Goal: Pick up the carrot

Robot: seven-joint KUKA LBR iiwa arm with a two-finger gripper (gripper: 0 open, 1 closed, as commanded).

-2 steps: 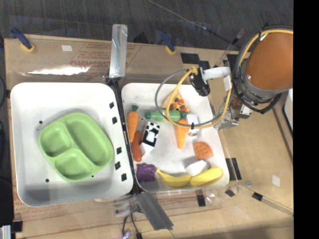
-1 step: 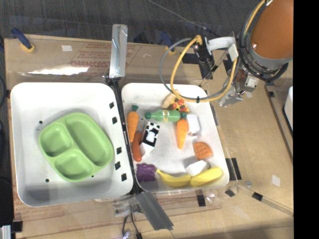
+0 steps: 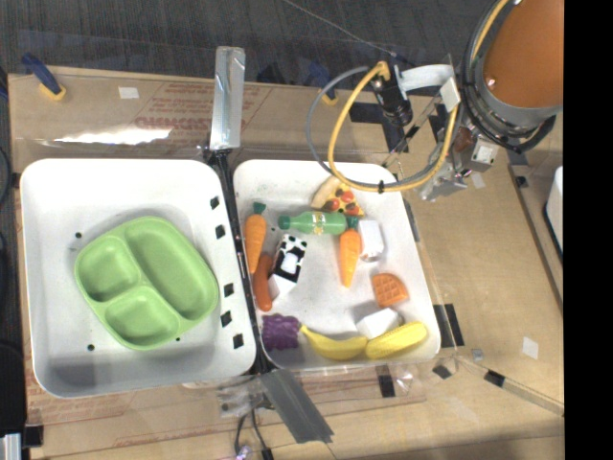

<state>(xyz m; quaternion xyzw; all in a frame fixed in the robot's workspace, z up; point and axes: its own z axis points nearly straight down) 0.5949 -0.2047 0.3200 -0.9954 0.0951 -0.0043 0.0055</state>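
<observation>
Two bins sit side by side on the bench. Right bin's got a carrot near its middle, tip pointing to 6 o'clock, just under the green bottle. Second carrot lies along the bin's 9 o'clock wall. Bananas sit at 6, a waffle at 4. Green tray is in the left bin. Claw hangs off the bin's 2 o'clock corner, well apart from both carrots. Can't tell if it's spread or pressed together.

Green tray, banana, bottle
</observation>
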